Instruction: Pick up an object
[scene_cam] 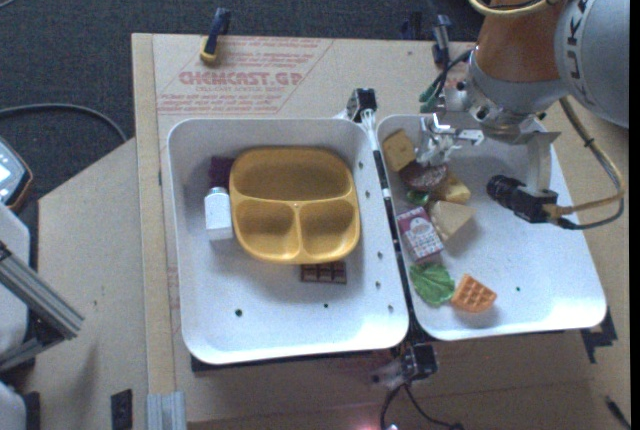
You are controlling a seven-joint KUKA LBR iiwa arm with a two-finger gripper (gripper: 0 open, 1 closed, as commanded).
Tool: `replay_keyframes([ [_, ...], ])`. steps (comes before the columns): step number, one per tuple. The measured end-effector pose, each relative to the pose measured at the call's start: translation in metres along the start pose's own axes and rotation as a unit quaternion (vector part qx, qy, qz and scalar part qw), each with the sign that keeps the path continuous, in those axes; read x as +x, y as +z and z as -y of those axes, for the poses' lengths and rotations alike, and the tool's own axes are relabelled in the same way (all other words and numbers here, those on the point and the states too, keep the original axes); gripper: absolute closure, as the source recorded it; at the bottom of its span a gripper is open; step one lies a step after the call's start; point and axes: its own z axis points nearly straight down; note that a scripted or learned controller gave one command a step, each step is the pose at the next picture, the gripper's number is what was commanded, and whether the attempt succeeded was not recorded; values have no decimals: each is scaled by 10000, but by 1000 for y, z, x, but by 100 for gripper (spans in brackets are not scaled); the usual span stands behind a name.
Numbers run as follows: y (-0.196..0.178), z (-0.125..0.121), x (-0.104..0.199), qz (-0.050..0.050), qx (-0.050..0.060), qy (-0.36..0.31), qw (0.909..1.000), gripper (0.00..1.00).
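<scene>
Nearest in the right bin (560, 303) lie a waffle (474, 295) and a green leaf (432, 283), both small, light toy foods; the waffle looks stiff and ridged, an easy thing to pinch across its edges, while the leaf looks thin and floppy. Just beyond, a pink carton (421, 233) lies flat by the bin's left wall, light and boxy, best taken across its narrow sides. Farther on, cheese wedges (452, 215) and a brown disc (424, 177) crowd together, touching; they seem hard, smooth and apt to slip. The gripper (434, 146) hangs right over this cluster, near the disc. I cannot tell its opening, nor whether it touches anything. Across in the left bin (200, 323) sit a chocolate bar (323, 272), a yellow tray (295, 203) and a white bottle (218, 214).
</scene>
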Motion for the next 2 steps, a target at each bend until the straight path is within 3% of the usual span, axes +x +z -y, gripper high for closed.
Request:
replay_keyframes([
  [1, 16, -15, -2, 14, -16, 1, 10000, 100],
  [2, 17, -9, 0, 6, 2, 13, 10000, 100],
])
